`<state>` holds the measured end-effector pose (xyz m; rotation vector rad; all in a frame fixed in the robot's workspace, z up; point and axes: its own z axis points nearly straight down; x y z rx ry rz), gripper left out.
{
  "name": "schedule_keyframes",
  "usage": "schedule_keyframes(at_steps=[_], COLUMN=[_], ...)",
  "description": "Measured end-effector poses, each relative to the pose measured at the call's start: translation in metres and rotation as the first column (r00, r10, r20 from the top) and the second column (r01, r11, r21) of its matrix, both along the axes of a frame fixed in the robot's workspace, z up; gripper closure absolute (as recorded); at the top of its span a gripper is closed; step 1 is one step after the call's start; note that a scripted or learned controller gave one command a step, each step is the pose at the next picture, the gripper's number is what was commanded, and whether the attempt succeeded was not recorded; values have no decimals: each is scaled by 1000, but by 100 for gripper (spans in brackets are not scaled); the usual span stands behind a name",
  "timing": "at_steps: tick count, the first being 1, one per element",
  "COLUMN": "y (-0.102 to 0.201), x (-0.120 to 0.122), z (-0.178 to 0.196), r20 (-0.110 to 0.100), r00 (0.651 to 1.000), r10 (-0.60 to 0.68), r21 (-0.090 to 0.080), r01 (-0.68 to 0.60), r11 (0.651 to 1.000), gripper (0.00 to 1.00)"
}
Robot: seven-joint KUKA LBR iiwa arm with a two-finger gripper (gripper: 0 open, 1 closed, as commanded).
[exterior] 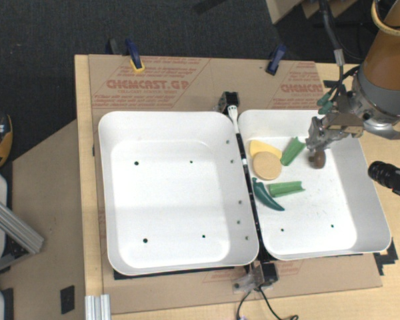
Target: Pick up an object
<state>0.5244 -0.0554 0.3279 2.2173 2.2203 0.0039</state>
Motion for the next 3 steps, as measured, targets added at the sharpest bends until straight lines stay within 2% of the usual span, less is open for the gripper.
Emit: schedule_keyframes(at_steps=[1, 2, 3], y=[-42, -39, -39], x=[-47, -44, -44], z=[-11, 0, 0], r20=[-9, -2, -4], r00=[1000, 1000, 1000], r10=[-7, -1, -1], r21=[1, 0, 1], r01=[7, 1, 1], r11=[1000, 1000, 1000], gripper=[100, 100, 0])
